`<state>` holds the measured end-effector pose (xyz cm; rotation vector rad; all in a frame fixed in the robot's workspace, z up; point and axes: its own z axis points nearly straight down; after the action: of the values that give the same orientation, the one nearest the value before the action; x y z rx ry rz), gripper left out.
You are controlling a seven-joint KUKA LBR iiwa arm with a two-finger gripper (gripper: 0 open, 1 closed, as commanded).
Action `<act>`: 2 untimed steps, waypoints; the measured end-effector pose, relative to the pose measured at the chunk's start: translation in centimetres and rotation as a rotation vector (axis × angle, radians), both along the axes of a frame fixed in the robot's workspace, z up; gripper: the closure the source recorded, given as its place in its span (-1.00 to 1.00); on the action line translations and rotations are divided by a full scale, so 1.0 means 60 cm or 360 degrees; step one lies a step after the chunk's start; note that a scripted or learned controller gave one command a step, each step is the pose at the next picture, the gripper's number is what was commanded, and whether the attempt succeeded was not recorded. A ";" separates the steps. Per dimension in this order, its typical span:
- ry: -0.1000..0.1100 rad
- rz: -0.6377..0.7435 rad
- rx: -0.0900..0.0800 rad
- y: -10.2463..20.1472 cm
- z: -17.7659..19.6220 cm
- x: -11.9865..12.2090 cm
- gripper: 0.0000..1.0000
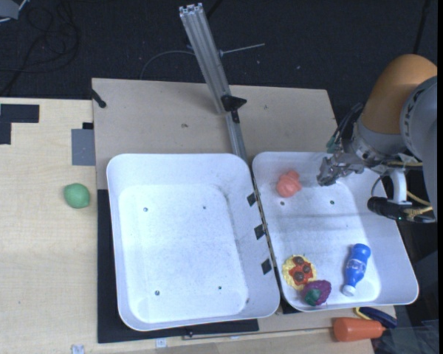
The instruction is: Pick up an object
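The right bin point(380, 268) holds a pink-red lump point(288, 184) near its far left, a blue bottle with a white cap point(356, 268) at the near right, a yellow piece with red spots point(299, 269) and a purple piece point(317, 292) near the front edge. My gripper point(328, 172) hangs over the far part of this bin, a little to the right of the pink-red lump and apart from it. Nothing shows between its fingers.
The left bin point(118, 169) lies beside the right one. A green ball point(77, 195) rests on the bench left of the bins. An orange object point(358, 328) lies in front of the right bin. A metal rail point(214, 68) slants in behind the bins.
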<state>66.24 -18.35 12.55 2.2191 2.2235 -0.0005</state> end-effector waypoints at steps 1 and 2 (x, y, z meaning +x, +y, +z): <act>-0.0008 -0.0002 -0.0001 0.008 0.103 0.000 1.00; -0.0006 -0.0003 -0.0001 0.013 0.174 0.001 1.00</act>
<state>66.30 -17.58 23.01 2.2190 2.2196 0.0031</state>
